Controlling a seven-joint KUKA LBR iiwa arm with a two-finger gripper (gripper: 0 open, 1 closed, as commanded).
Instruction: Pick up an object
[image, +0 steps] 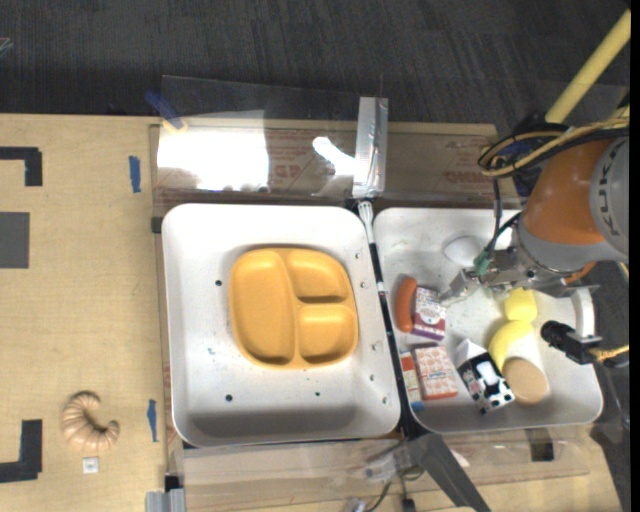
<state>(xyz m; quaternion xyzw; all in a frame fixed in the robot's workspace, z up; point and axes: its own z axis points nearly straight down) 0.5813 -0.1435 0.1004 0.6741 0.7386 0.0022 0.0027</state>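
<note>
Your gripper hung over the right bin; whether it gripped anything, you couldn't tell. The yellow cup lay tipped just below it (beside a hot dog and small cartons).

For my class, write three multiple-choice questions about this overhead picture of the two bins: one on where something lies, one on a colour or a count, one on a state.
1. Where does the yellow divided tray lie?
A. In the left bin
B. In the right bin
C. On the cardboard outside the bins

2. How many compartments does that tray have?
A. Two
B. Three
C. Five

3. How is the yellow cup in the right bin positioned?
A. Standing upright
B. Lying on its side
C. Stacked on the tray

Answers:
1. A: the tray sits in the middle of the left bin.
2. B: one long section and two smaller ones show.
3. B: its opening faces sideways, towards the bin's lower right corner.
</note>
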